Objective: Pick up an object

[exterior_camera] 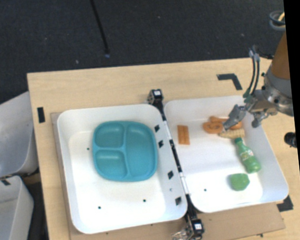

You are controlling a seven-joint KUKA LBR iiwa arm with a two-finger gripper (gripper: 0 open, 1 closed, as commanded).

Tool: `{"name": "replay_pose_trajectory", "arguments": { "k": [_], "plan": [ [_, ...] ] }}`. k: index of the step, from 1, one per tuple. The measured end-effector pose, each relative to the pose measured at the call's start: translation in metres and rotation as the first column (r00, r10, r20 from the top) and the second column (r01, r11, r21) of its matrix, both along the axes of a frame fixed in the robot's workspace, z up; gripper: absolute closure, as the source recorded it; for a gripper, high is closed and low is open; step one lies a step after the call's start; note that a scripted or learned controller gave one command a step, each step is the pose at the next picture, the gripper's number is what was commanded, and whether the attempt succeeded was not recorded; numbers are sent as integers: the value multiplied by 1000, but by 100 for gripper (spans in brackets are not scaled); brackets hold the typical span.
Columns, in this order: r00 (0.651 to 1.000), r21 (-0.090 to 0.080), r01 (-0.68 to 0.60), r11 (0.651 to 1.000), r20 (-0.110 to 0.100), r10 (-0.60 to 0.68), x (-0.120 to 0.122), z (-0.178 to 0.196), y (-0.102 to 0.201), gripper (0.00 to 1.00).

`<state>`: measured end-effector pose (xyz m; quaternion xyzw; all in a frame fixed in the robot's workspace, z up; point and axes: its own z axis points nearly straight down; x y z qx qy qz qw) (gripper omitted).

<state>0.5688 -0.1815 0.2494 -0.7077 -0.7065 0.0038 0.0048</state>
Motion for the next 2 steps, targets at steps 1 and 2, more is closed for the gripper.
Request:
{"name": "replay_pose_trajectory", "arguments": {
  "k": [1, 2],
  "plan": [
    [1000, -2, -2, 1000, 13, 2, 2, 8, 0, 0],
    [1000, -3, -1, 1000, 10, 1, -5, -37, -3, 0]
  ]
}}
